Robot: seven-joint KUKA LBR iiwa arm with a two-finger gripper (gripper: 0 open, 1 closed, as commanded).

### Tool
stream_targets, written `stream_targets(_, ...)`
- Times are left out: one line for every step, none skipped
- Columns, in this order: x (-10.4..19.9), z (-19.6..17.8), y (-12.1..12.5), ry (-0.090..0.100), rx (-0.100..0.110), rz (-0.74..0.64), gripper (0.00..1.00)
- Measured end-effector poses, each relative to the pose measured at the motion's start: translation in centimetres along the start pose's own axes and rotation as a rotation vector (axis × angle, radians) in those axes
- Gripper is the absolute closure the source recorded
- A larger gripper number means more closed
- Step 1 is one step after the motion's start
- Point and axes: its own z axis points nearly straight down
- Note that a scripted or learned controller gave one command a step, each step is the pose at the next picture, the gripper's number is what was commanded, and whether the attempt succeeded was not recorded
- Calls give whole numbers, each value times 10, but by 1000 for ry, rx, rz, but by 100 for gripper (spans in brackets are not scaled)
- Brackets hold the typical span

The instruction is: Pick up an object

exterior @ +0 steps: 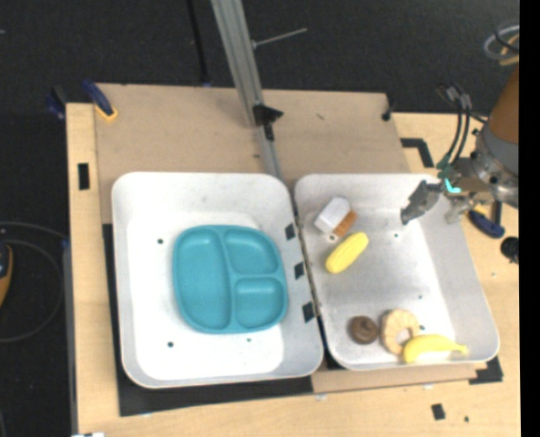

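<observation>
While nothing is lifted yet, the banana (433,348), cookie (398,327) and brown donut (363,330) lie nearest in the right bin (452,271); beyond them the yellow corn cob (346,252). Farther, the pincer (422,201) hovers; released or clenched, I cannot tell. It must next descend onto one item.

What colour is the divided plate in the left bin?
Light blue, or turquoise; the divided plate shows plainly in the camera view.

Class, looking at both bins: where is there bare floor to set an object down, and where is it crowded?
Free: the right bin's middle, between corn cob and right wall. Crowded: its near corner, with chocolate donut, biscuit, banana. The blue tray takes most of the left bin.
</observation>
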Motion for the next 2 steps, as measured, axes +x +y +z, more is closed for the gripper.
stream_targets(0, -1, 1, -1, -3, 0, 0)
stream_targets(0, 42, 4, -1, 1, 0, 0)
